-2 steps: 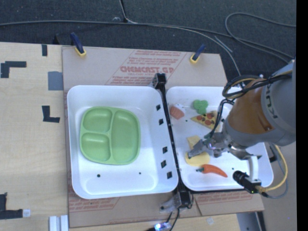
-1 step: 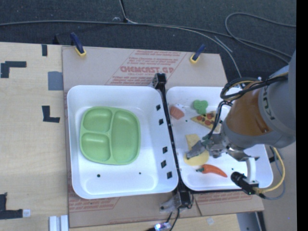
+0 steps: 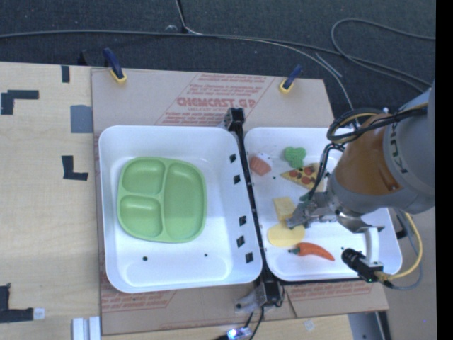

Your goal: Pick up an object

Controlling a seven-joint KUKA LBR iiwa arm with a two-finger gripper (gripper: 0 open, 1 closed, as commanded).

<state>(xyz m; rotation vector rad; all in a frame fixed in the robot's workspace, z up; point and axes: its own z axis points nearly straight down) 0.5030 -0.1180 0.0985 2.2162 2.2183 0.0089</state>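
Note:
In the right bin point(image 3: 279, 268) lie several small food toys: a pink piece point(image 3: 260, 166), a green broccoli point(image 3: 294, 155), a pizza slice point(image 3: 301, 176), a pale yellow cheese wedge point(image 3: 283, 207), a yellow lemon-like piece point(image 3: 285, 236) and an orange-red chili pepper point(image 3: 313, 251). My gripper point(image 3: 303, 212) hangs low over the bin's middle, right beside the cheese wedge and just above the yellow piece. Its dark fingers are too small and shadowed to read.
The left bin point(image 3: 170, 268) holds a green divided plate point(image 3: 161, 199). A black divider point(image 3: 244, 190) runs between the two bins. The arm's orange wrist point(image 3: 361, 168) covers the right bin's right half. Cables cross the dark floor behind the bench.

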